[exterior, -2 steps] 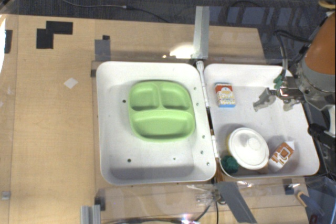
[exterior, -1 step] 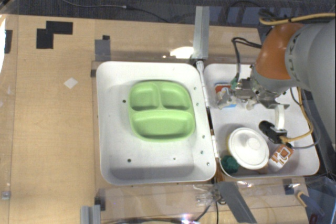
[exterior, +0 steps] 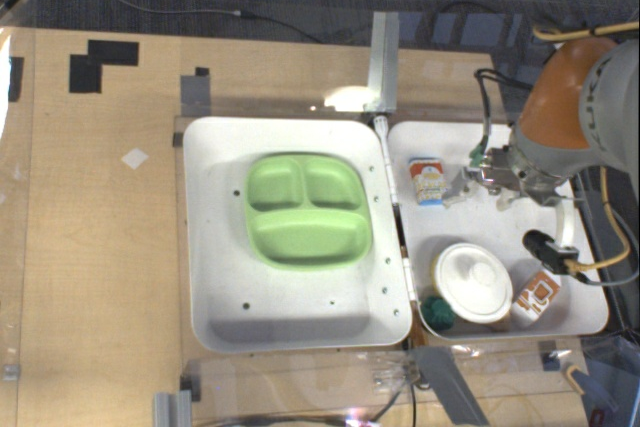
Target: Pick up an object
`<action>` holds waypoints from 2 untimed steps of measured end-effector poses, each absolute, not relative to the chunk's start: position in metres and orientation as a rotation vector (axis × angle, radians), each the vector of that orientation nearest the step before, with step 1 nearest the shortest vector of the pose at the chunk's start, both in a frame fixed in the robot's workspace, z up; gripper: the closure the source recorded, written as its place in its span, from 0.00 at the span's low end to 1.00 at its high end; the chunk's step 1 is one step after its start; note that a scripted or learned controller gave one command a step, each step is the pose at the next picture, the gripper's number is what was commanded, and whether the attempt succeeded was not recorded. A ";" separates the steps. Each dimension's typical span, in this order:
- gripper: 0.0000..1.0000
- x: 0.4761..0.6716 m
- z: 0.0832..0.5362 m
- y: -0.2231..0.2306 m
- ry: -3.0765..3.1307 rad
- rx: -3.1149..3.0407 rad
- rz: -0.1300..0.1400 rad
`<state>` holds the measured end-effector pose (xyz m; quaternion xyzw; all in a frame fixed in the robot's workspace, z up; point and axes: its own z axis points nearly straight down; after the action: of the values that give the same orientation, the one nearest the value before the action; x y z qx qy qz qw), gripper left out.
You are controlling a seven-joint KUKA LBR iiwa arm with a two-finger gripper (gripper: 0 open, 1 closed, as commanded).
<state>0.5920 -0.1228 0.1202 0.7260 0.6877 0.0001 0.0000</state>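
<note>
My gripper [exterior: 484, 183] hangs over the back of the right bin [exterior: 590, 320], just right of a small red, white and blue carton [exterior: 427, 181] lying near the bin's back left. Nothing shows between the carton and the gripper but a narrow strip of bin floor. A white round bowl [exterior: 474, 280] sits toward the front of that bin. A green ball-like thing [exterior: 437, 313] rests at the bowl's front left, and a small brown and white box [exterior: 537, 295] at its right.
The left bin [exterior: 215, 315] holds a green divided plate [exterior: 306, 209] in its middle. A metal post [exterior: 384, 55] stands behind the wall where the two bins meet. The arm's orange band [exterior: 556, 105] rises over the right bin's back right.
</note>
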 end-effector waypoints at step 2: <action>0.00 0.674 0.095 -0.086 2.328 2.088 0.013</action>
<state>0.6743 -0.0861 0.0954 0.6678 0.7443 0.0043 0.0071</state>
